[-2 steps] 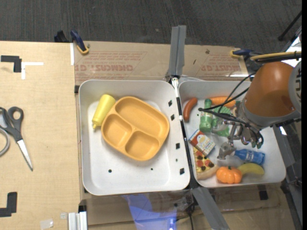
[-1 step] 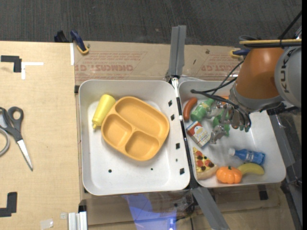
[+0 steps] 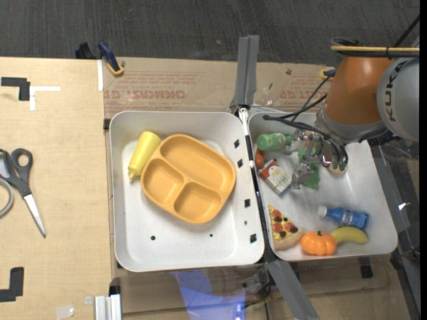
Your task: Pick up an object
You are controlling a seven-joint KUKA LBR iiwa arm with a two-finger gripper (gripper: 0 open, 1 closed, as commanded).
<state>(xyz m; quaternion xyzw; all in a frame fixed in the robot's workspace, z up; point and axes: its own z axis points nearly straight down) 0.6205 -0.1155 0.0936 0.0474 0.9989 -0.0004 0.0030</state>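
Now, from my station I see the grey arm with its glossy orange band (image 3: 357,89) reaching in from the right, its metal two-finger gripper (image 3: 308,172) lowered into the upper part of the right shallow white plastic bin (image 3: 373,199). Cables and bracketry crowd the tip, so I cannot tell how the fingers are set, nor whether anything sits between them. Just left of the tip lie a small red-and-white printed carton (image 3: 275,175), its label too small for me to read, and a green plastic bottle (image 3: 272,141) on its side. Nearer the front rim of that bin rest a flat pizza-slice toy (image 3: 283,227), a ribbed orange toy pumpkin (image 3: 318,243), a smooth yellow toy banana (image 3: 349,235) and a small blue bottle with a white cap (image 3: 344,216). The left white bin (image 3: 133,245) holds a rounded orange three-compartment tray (image 3: 188,178) and a yellow squeeze bottle (image 3: 143,153) touching its edge. Behind the bins, brown cardboard (image 3: 160,89) carries mirrored red lettering I cannot make out. Grey-handled scissors (image 3: 23,185) lie on the pale wooden bench (image 3: 53,245).
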